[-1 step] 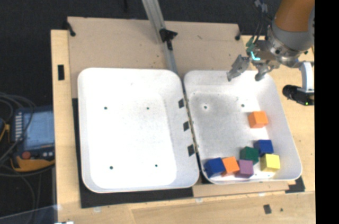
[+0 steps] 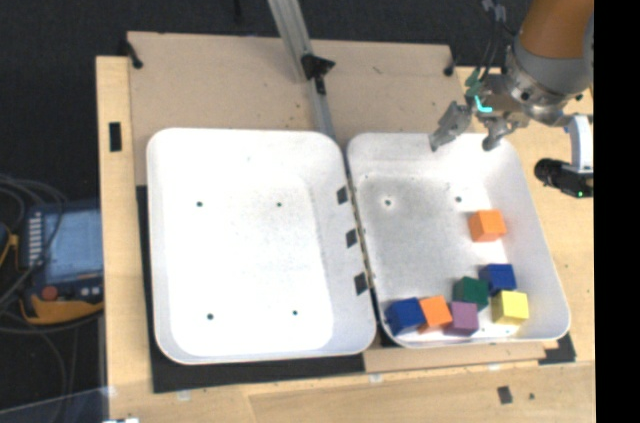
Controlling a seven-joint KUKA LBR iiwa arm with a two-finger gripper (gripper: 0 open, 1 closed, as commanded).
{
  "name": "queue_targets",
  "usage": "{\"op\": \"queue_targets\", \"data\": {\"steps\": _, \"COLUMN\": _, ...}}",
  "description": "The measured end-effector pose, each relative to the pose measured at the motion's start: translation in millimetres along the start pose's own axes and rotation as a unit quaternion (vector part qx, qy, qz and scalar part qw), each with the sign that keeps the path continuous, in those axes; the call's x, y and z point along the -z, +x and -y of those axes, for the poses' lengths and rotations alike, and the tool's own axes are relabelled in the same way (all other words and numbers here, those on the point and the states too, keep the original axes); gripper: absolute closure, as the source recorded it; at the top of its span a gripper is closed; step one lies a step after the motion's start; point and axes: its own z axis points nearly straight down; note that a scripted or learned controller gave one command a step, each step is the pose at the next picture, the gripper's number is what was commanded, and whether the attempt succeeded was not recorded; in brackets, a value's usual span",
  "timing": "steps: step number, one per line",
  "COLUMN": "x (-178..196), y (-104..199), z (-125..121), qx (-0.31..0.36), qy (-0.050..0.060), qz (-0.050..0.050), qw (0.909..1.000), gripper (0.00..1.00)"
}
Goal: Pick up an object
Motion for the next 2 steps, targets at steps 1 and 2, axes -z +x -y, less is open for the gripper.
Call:
{"op": "queue_targets", "data": {"steps": 1, "x": -63, "y": -3, "z": 4, "qx": -0.002, "qy": 0.003, "qz": 0.0, "qw": 1.0, "gripper": 0.0}}
{"op": "queue_targets", "data": {"steps": 2, "x": -107, "y": -5, "z": 11, "qx": -0.003, "qy": 0.002, "qz": 0.0, "qw": 1.0, "gripper": 0.0}}
